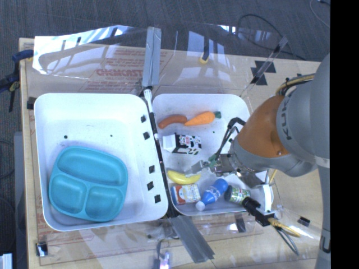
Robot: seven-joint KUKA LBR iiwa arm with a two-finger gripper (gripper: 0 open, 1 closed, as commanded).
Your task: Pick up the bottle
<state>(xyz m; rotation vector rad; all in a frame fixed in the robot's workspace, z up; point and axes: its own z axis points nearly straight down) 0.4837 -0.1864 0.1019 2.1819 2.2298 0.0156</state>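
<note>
Bottle [213, 194]: a small clear plastic container with a blue cap end and blue label, lying on its side at a slant on the floor of the right bin [168, 102], near that bin's front wall. Relative to the bottle: a red-and-white pouch [187, 194] lies just beside it on its left; a yellow banana [183, 177] sits beyond the pouch, up and to the left; a green-labelled jar [238, 195] lies just to its right. A black-and-white carton [182, 143], an orange carrot [201, 119] and a red-brown sausage [171, 121] lie farther back in the same bin. The gripper [220, 165] is just above the bottle in the view; whether its jaws are parted or closed cannot be told, and nothing is seen between them. Both bins are shallow, smooth white trays with rounded corners. The left bin [90, 108] holds a teal compartment plate [87, 182]. The bins rest on a pale bench [84, 66] bearing clear sheeting, over dark grey carpet [84, 7].
</note>
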